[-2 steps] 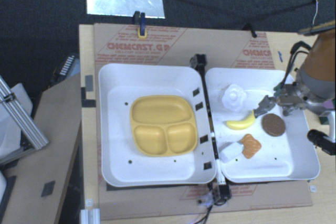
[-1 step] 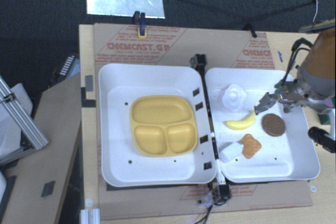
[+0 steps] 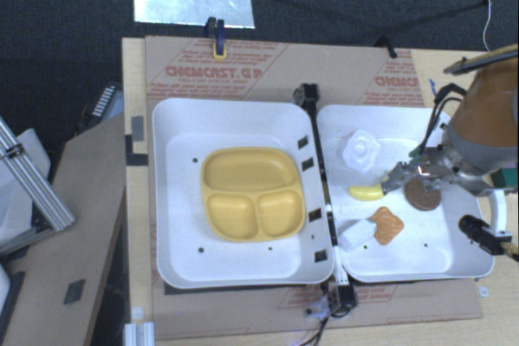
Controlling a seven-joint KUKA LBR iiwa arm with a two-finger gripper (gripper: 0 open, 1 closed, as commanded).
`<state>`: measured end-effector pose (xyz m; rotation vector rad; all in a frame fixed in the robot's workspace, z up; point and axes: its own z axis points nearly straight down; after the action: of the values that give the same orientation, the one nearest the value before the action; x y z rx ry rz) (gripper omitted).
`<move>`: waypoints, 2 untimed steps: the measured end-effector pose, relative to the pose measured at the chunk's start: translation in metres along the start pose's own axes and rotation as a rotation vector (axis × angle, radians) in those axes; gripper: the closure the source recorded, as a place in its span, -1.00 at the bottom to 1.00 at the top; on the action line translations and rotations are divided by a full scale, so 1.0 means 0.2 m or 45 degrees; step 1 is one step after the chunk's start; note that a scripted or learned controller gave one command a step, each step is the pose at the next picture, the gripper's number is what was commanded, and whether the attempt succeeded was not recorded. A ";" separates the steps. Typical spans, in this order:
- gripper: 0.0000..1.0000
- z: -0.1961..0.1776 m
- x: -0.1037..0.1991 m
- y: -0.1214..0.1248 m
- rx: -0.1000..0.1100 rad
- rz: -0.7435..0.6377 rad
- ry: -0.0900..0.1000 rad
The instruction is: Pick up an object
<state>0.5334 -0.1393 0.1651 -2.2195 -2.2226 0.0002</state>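
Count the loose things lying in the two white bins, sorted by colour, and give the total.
Yellow: 2, the divided tray and the banana-shaped piece
Orange: 1
Brown: 1, a round disc
White or clear: 2
Total: 6

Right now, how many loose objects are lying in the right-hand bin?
5: a clear plastic piece at the back, a yellow banana, a brown disc under the claw, an orange lump, a white scrap. The arm may hide more.
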 end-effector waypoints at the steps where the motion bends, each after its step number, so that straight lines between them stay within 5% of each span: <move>1: -1.00 0.24 0.03 -0.04 0.003 0.000 0.002; 2: -1.00 0.41 0.03 -0.04 0.001 0.001 0.001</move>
<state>0.5254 -0.1329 0.0830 -2.2194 -2.2213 0.0003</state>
